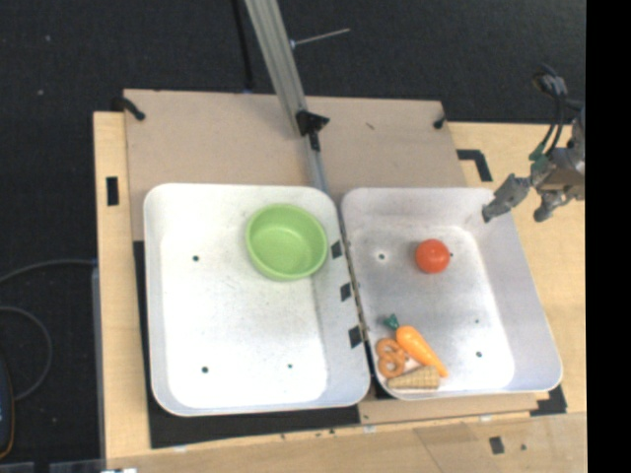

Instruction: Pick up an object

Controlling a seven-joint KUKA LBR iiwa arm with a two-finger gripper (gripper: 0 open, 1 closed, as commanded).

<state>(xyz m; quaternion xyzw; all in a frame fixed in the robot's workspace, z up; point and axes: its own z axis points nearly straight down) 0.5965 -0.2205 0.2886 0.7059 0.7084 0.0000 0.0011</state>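
Pincer [525,199] spread open above right bin's [513,294] far corner, tomato [432,255] untouched

bowl [286,242] (left bin [177,294]), tomato [432,256] right

1. Left bin [177,294]: a green bowl [286,242] stands near its top edge; the floor below it lies open.
2. Right bin [513,313]: a tomato [432,255] sits alone mid-floor, open room all round it.
3. Carrot [419,346], pretzel [390,356] and cone [414,379] crowd the lower left corner, hard against the walls.
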